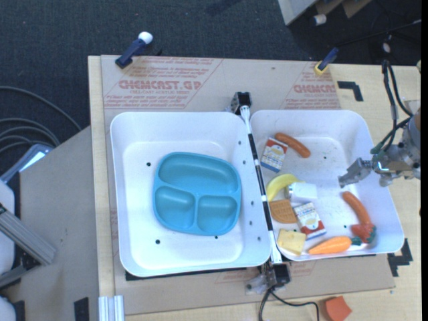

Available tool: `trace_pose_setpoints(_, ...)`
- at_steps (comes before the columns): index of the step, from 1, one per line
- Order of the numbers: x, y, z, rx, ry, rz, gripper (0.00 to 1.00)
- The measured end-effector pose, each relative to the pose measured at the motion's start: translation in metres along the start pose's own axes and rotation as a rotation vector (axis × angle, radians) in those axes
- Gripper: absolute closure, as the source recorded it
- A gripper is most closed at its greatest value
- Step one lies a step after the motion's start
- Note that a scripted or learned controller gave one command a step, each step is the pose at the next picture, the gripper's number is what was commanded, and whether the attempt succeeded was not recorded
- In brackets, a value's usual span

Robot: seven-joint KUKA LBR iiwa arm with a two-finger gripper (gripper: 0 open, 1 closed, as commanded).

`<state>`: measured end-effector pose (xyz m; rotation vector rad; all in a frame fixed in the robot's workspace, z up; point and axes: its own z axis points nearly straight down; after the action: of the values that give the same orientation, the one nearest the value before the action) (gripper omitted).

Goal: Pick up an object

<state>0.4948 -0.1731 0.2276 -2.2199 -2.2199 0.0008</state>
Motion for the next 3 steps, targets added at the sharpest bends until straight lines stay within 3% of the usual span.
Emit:
trace_pose_setpoints(1, -0.022, 0.070, 0.143, -0.002, -0.001, 0.000, 0.00)
trace_pose_setpoints(2, 0.011, 0.132, 0.142, -0.003, -0.001, -0.001, 0.00)
trace_pose_setpoints(3, 0.067, 0.172, 0.142, -0.004, -0.001, -0.002, 0.00)
